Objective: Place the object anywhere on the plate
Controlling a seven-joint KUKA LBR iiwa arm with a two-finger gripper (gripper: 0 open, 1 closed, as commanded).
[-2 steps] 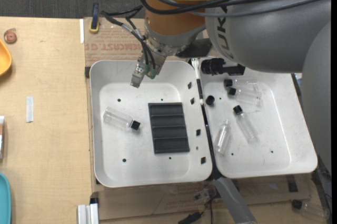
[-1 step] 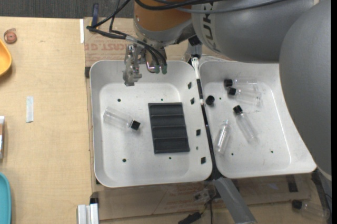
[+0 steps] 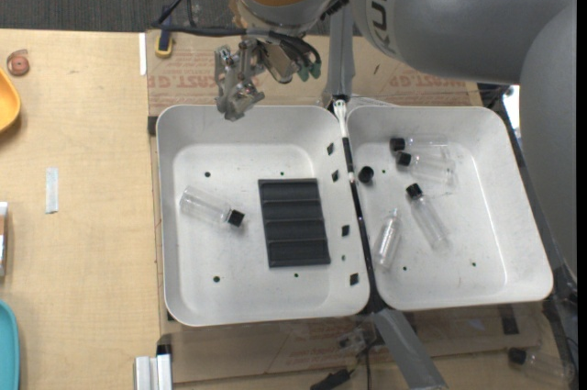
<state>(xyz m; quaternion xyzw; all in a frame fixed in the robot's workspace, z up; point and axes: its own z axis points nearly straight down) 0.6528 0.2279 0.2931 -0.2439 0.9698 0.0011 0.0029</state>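
Note:
A black ribbed plate (image 3: pixel 293 222) lies flat in the middle of the left bin (image 3: pixel 183 292). To its left a clear vial with a black cap (image 3: pixel 210 208) lies on the bin floor, its cap end about a hand's width short of the plate. My gripper (image 3: pixel 235 106) hangs over the back rim of the left bin, above and behind the vial and apart from both it and the plate. I see nothing held at its tip.
The right bin (image 3: pixel 514 278) holds several clear vials with black caps (image 3: pixel 425 215) and a loose black cap (image 3: pixel 365 174). The divider between the bins carries black clips. A cardboard sheet (image 3: pixel 188 67) lies behind the bins, and an orange dish edge (image 3: pixel 5 108) sits at far left.

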